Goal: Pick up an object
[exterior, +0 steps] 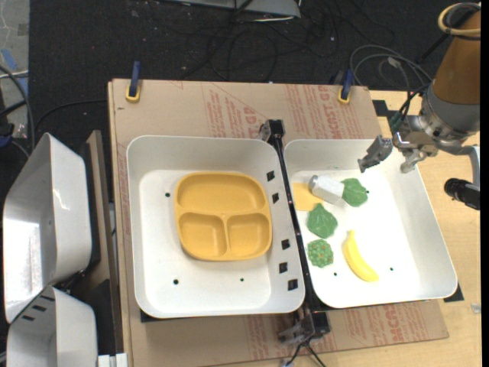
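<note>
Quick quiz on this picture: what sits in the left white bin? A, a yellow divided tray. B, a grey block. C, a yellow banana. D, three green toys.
A: the yellow divided tray lies in the left bin, while the banana, green pieces and grey block are in the right bin.

Well left of the claw (391, 157) & a bit nearer the cam, a yellow 3-compartment tray (224, 214) lies in the left white bin (145, 228), on a cardboard sheet (229, 105) w/ two clamps (134, 82) at its far edge, white tubs (42, 205) farthest left.
</note>
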`<control>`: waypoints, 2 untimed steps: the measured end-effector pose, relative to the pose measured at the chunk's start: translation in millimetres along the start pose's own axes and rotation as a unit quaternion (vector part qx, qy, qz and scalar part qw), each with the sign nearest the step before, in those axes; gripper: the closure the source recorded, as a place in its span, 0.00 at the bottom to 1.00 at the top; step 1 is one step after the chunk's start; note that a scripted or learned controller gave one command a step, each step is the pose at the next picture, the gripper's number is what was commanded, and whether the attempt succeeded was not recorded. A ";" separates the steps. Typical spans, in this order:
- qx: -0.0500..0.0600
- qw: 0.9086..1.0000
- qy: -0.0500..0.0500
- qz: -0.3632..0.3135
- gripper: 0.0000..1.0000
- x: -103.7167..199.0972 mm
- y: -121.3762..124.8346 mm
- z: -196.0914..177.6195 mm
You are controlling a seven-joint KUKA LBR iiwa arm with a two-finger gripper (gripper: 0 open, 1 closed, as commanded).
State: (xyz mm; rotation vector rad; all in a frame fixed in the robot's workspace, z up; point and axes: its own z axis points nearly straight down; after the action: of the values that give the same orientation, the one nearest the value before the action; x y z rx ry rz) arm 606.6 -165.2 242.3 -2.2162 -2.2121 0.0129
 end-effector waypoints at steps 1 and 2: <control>-0.006 1.000 -0.001 -0.001 0.00 0.5 2.2 -8.3; -0.004 1.000 0.000 0.000 0.00 -1.4 -2.4 54.8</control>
State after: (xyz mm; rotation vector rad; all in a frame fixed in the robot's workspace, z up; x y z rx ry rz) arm 603.5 -166.5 187.5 -2.2198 -2.2167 0.0057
